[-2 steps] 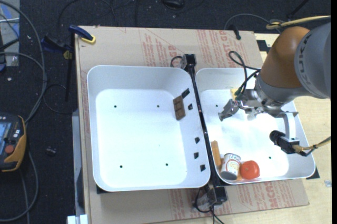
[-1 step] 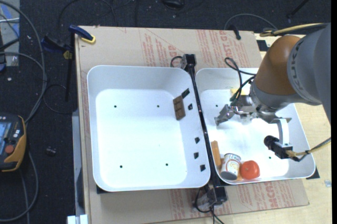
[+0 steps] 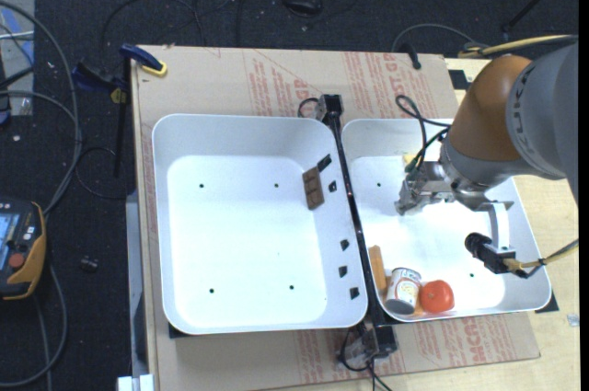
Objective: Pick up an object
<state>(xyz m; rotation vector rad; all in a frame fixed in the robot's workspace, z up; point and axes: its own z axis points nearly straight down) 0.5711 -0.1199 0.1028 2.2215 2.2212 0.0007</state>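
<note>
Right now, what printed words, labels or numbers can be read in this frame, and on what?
Red lettering on the cardboard sheet under the bins: upside down and faint, not legible.
Label on the small can in the right bin: too small to read.
Nothing else carries readable text.

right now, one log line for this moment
gripper: over right bin, nothing held | can, red ball: near corner | left bin: brown block
</note>
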